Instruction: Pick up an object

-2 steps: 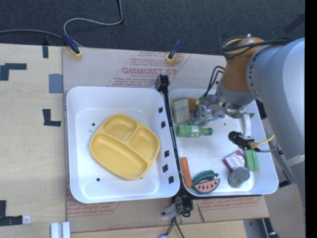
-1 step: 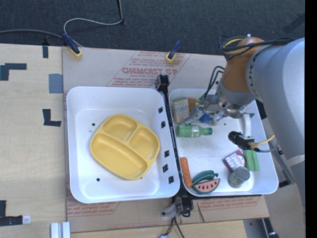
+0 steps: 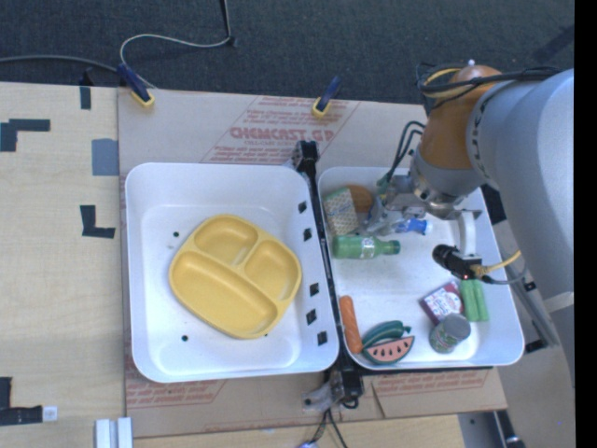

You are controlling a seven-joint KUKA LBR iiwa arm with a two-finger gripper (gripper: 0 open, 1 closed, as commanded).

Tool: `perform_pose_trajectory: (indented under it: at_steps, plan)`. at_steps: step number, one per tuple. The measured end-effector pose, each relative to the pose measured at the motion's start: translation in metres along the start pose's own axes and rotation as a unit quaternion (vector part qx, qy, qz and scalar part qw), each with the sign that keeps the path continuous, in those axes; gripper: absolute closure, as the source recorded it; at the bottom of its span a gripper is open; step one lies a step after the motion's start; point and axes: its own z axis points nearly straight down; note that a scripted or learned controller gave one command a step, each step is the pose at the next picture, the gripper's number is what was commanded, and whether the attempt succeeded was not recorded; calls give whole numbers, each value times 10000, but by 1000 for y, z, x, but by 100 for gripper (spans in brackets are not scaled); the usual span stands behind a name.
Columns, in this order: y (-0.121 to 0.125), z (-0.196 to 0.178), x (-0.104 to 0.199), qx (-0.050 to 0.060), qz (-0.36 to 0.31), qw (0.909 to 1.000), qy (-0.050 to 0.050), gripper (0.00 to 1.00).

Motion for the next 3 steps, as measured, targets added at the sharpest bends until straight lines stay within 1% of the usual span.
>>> perform_pose_trajectory:
  at_steps: [1, 2, 3]
  plan:
    - [0, 0, 0, -1, -1, 10000, -1, 0]
    - [0, -9, 0, 5, -2, 10000, 4, 100]
    - [0, -9, 0, 5, -2, 10000, 2, 0]
